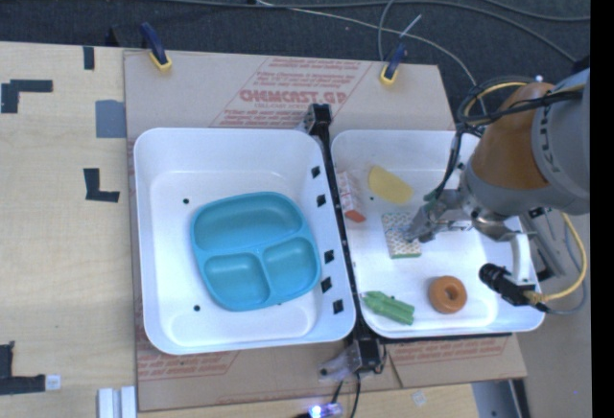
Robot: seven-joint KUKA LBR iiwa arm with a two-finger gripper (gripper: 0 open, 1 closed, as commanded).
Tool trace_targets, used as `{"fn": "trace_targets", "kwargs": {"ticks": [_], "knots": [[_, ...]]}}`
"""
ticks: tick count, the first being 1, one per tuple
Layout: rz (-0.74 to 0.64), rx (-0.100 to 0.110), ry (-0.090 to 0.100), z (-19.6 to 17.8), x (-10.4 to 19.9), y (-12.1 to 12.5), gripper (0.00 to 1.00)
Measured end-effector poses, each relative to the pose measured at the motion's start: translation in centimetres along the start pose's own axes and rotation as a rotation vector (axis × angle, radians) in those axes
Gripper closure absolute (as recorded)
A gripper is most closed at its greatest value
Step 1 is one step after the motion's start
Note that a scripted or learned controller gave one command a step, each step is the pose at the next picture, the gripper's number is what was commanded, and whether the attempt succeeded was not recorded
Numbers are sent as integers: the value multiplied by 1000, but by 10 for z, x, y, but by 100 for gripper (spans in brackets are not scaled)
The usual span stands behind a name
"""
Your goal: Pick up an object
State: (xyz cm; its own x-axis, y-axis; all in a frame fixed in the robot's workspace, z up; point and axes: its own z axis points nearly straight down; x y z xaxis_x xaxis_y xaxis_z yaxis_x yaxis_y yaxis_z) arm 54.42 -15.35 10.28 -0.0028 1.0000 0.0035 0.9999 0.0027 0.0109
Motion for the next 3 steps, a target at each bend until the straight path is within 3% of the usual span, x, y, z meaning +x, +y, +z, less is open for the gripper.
{"fn": "trace_targets", "kwargs": {"ticks": [1, 3], "knots": [[1, 7, -5, -61, 8, 2, 100], [2, 7, -6, -154, -8, 8, 100]]}}
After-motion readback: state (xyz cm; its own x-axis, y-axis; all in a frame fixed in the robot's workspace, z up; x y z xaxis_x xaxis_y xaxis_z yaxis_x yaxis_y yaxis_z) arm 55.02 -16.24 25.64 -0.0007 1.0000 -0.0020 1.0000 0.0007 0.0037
